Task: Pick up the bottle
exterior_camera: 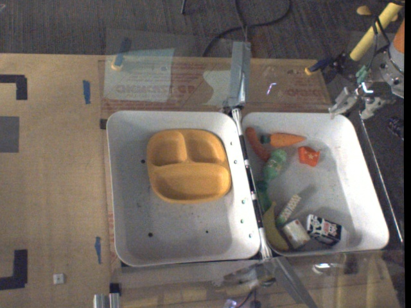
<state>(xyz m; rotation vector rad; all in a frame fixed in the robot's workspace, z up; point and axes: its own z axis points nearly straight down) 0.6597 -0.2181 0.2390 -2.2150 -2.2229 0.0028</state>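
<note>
small green bottle (276,165) on its side in the right bin, below the carrot

Right bin (369,191): clutter hugs the left wall and near corner. Toy carrot (287,139), an orange-red piece (258,144) and a green bottle (276,164) crowd the upper left; a red block (309,156) sits just beside them. Banana (276,231), two small cartons (324,229) and a pale ridged piece (289,207) are packed at the near edge. Centre and right side of the floor open. Left bin (122,191): orange divided plate (188,165) takes the upper middle; near half open. Pincer (355,102) hangs off the right bin's far right corner.
</note>
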